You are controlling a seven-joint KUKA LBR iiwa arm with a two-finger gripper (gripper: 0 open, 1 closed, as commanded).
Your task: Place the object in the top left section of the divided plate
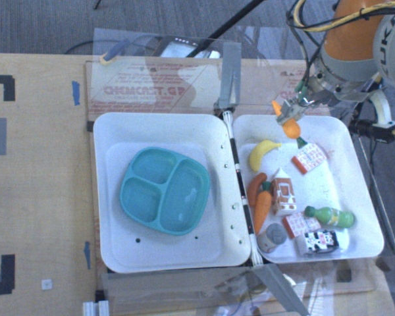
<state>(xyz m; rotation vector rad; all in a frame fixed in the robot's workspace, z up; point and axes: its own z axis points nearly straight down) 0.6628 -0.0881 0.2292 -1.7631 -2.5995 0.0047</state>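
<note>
While the teal divided plate sits bare in the left bin, the hand hangs over the right bin's far rim, apparently pinching a small orange object, though the grip is blurry. Nothing is placed yet; carrying it across to the plate's top left section remains.

Wooden bench carries two white bins side by side (touching), blue tape marks.
</note>
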